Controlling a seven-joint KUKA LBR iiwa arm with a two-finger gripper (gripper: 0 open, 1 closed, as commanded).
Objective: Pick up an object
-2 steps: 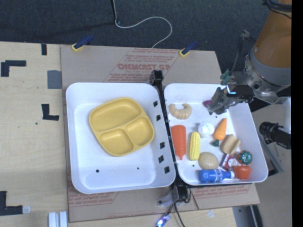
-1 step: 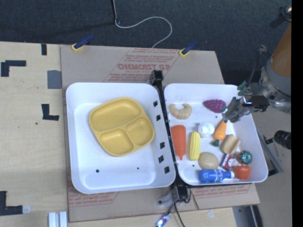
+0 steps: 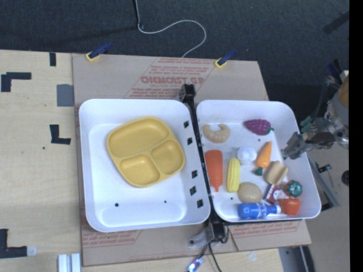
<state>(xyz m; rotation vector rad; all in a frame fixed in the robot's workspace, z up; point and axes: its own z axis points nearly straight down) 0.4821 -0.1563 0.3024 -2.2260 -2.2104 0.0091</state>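
I see the arm [image 3: 334,126] reaching in from the right, its gripper [image 3: 292,147] above the right bin's [image 3: 283,109] rim; its grip state I cannot tell.

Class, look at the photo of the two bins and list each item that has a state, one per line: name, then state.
yellow tray: lying flat in the left bin, compartments bare
blue bottle: on its side, right bin
corn cob: lying lengthwise, right bin
orange carrot: tilted against other toys
purple grapes: resting apart near the back wall
end effector: at the right bin's right rim, holding nothing visible
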